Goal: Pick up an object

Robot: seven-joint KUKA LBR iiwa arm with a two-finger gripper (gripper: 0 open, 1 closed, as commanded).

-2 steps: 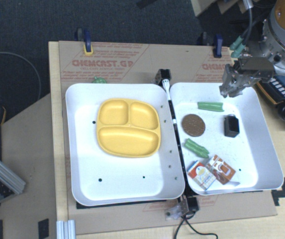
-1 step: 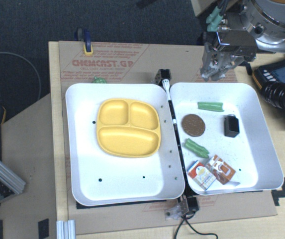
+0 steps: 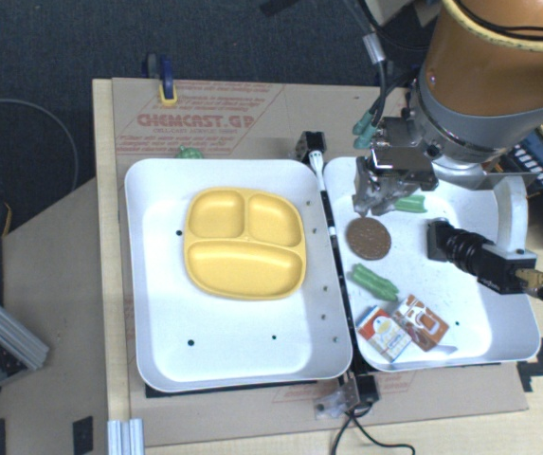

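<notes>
Camera view: jaws (image 3: 377, 197) low in right bin (image 3: 498, 349), far of brown disc (image 3: 370, 238), beside green piece (image 3: 409, 203); spread or shut, cannot tell. Risk: miss between the two.

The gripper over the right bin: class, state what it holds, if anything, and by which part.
It cannot be told. The gripper sits low between the brown disc and a green piece, with no object visibly between its fingers.
</notes>
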